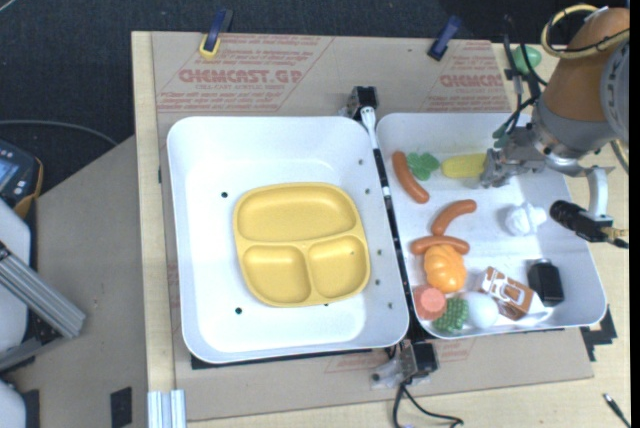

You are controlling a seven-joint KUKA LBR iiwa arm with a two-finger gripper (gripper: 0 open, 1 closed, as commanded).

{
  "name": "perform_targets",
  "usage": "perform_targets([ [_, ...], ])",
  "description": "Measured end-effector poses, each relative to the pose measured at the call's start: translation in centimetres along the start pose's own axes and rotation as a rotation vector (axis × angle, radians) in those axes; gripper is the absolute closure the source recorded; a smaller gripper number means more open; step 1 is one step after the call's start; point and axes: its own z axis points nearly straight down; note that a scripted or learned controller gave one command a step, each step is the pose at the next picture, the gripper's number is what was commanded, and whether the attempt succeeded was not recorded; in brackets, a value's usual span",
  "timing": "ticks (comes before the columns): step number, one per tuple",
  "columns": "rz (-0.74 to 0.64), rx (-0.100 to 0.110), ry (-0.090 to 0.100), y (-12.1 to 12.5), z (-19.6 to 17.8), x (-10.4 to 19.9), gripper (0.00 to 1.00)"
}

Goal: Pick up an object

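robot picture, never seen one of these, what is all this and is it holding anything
One camera looks down at a slant on a bench with two shallow white bins. The grey and orange machine at the right is a robot arm meant to pick things up. Its gripper is low in the right bin, beside a yellow toy; I cannot tell if it grips anything. That bin holds toy food: sausages, an orange pepper, broccoli, plus a black block. The left bin holds a yellow tray.
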Motion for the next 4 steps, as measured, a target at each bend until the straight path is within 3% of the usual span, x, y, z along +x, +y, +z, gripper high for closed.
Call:
perform_targets([
  [2, 0.001, -0.006, -0.002, -0.7, -12.3, -0.1, 1.00],
  [3, 0.001, -0.002, -0.001, -0.7, -12.9, -0.2, 1.00],
  [4, -0.003, 0.003, 0.003, -1.6, -13.9, 5.0, 1.00],
])
